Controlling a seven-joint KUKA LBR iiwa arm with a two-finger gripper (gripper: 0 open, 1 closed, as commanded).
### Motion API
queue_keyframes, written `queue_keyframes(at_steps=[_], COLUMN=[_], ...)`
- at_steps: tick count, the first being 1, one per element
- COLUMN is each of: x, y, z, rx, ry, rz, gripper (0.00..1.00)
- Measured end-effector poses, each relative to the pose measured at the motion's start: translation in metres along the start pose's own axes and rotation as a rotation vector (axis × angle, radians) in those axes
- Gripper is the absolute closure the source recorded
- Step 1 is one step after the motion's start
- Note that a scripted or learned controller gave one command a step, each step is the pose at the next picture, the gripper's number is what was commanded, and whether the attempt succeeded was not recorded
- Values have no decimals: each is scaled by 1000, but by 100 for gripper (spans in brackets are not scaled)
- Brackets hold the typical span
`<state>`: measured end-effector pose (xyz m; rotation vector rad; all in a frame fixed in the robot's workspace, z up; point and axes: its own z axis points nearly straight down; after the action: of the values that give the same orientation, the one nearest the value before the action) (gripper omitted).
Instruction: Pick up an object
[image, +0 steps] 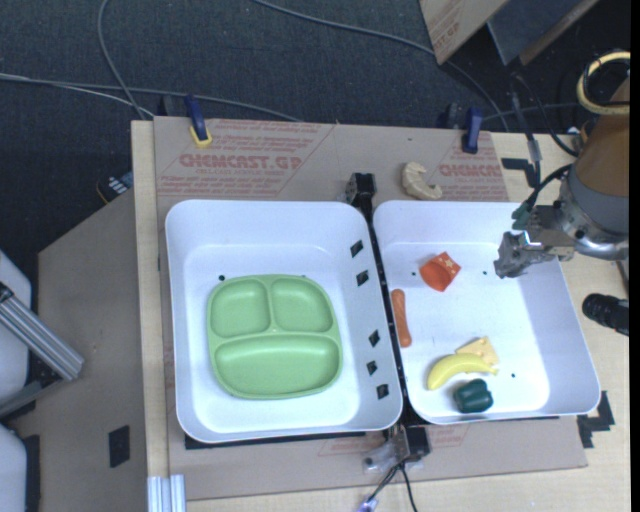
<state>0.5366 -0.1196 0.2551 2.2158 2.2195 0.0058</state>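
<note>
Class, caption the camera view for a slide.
Claw over right bin near red block; green tray in left bin.

Dark carpet floor crossed by cables surrounds the wooden bench.

Glossy white bins, plastic-looking

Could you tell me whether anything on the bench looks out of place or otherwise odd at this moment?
One thing stands out: a small beige curved object lies outside both bins, on the brown board just behind the right white bin. The other small items sit inside that bin, and the green divided tray lies flat in the left white bin.
</note>
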Motion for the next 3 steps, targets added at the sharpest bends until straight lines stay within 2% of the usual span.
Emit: queue_keyframes(at_steps=[1, 2, 3], x=[55, 101, 153], y=[-12, -15, -28], z=[-4, 10, 7], rx=[8, 10, 9], ry=[4, 4, 5], rz=[-4, -4, -5], gripper=[100, 100, 100])
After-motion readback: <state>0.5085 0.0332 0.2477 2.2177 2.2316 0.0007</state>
